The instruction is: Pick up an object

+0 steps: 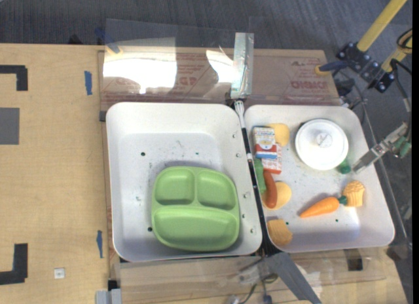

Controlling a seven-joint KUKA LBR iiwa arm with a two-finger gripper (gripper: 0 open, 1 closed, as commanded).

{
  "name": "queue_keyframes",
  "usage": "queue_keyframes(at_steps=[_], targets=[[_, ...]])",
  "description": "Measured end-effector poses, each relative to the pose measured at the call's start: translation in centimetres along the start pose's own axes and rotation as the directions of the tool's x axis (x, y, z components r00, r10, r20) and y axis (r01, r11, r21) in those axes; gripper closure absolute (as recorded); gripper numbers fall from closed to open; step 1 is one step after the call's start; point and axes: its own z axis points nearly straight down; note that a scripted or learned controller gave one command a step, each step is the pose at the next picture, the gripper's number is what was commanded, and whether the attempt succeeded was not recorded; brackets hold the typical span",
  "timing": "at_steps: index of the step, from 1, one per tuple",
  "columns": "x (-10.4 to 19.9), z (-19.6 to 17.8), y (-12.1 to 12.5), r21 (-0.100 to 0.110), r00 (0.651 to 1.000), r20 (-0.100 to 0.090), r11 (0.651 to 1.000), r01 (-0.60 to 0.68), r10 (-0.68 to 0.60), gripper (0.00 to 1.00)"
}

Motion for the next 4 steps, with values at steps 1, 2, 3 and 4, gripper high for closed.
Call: queue_keyframes(at_steps=[1,2,3,4], targets=[[5.6,12.4,4.0,0.009,0.871,-0.004,0.871,-0.492,0.492,0.00],[11.6,14.6,6.0,-0.004,0.749,-0.001,0.749,-0.662,0.662,0.00],[11.6,13.4,6.2,-0.008,0.751,0.000,0.751,-0.660,0.660,1.00],[14.4,4.9,11.0,0.003,0.359,0.000,0.359,-0.933,0.933,1.00]])
